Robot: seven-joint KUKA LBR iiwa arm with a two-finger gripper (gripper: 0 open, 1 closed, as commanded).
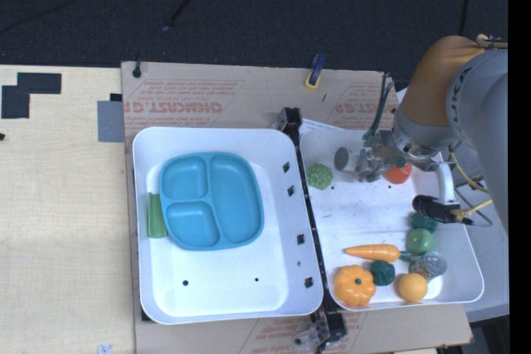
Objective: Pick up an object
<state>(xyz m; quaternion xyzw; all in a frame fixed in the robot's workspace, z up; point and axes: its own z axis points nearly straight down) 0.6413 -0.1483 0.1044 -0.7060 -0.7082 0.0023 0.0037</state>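
1. Nearest edge of the right bin [465,294]: one orange pumpkin [355,286], one dark teal lump [382,272], one yellow-orange ball [412,287], one grey knobbly piece [429,265].
2. Just behind them: one carrot [372,252] lying flat, tip to the left; one green round fruit [420,240] with a darker teal bit [424,221] above it.
3. Left bin [207,294]: one blue three-compartment plate [211,201]; one green strip [155,215] touching its left side.
4. Mid right bin: one green bumpy ball [319,175] near the divider.
5. Pincer [368,165] low over the far part of the right bin; spread or pressed together, cannot tell. One red round thing [399,173] just beside it, not seen in its grip.
6. Far: cardboard [207,99] under the bins, red print mirrored, unreadable. One blue-and-yellow clamp [315,71] on its far edge.
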